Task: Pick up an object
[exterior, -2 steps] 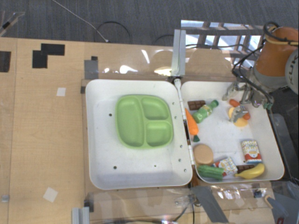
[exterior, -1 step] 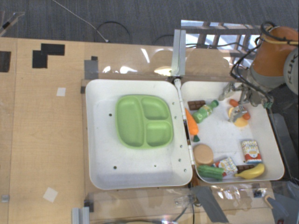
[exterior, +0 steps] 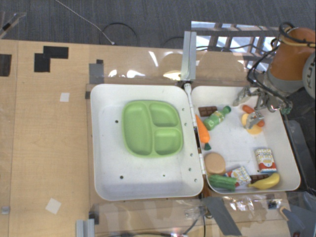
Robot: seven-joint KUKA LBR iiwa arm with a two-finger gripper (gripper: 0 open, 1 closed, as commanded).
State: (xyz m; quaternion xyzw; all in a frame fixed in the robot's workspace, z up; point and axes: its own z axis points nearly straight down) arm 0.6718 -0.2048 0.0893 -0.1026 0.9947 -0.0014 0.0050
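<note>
The gripper (exterior: 256, 113) hangs low in the right bin (exterior: 232, 137), its fingers closing around a small orange and yellow toy (exterior: 253, 123) near the far right corner; whether it truly grips, I cannot tell. The left bin (exterior: 108, 181) holds a green divided plate (exterior: 151, 128)

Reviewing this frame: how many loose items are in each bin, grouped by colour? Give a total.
Green: 3 – divided plate in the left bin, bottle, cucumber-like piece
Orange: 1 – carrot
Yellow: 2 – banana, yellow-orange piece under the tool
Brown: 2 – dark bar, round bun
Printed packs: 2 – can, white packet
Total: 10
</note>
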